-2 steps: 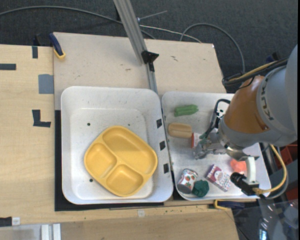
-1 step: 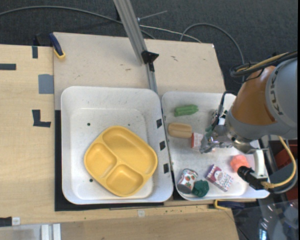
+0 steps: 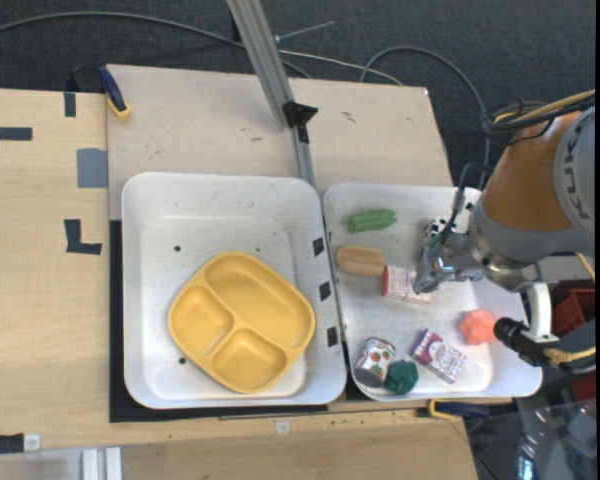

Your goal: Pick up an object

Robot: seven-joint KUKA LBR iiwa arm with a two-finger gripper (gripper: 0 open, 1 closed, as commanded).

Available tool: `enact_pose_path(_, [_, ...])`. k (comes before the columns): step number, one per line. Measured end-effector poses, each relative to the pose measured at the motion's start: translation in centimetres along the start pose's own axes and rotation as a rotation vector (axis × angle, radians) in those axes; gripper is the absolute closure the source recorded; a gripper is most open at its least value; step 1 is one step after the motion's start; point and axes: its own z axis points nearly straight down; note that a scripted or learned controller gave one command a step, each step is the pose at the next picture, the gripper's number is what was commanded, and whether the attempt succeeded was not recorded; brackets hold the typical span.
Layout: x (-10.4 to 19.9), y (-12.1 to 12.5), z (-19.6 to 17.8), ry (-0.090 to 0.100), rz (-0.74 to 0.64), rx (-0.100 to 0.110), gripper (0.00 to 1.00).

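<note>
Clutter is crowding the near edge of the right bin (image 3: 352, 298): a round printed tin (image 3: 376, 356) is touching a dark green lump (image 3: 402, 376), a small carton (image 3: 439, 355) is lying just beside them, and a pink ball (image 3: 477, 326) is resting near the arm. Further in, the gripper (image 3: 427, 273) is hovering over a red-and-white packet (image 3: 404, 284), which is looking like the target. How far the hand is opened I cannot tell from here, and nothing is showing in its hold. To take the packet cleanly, I would judge it should be coming straight down and centring on it, because a tan block (image 3: 360, 260) is lying just beside the packet on the left and could be nudged or caught. Beyond that a green piece (image 3: 371, 221) is sitting near the far wall, well apart. A yellow tray (image 3: 241, 320) is filling the left bin (image 3: 140, 268).
</note>
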Motion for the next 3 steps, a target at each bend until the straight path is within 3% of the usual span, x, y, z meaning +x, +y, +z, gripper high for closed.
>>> enact_pose_path(1, [0.0, 0.1, -5.2, -0.001, -0.001, -0.002, 1.0])
enact_pose_path(3, [9.6, 5.6, -4.8, 0.002, -0.006, 0.002, 1.0])
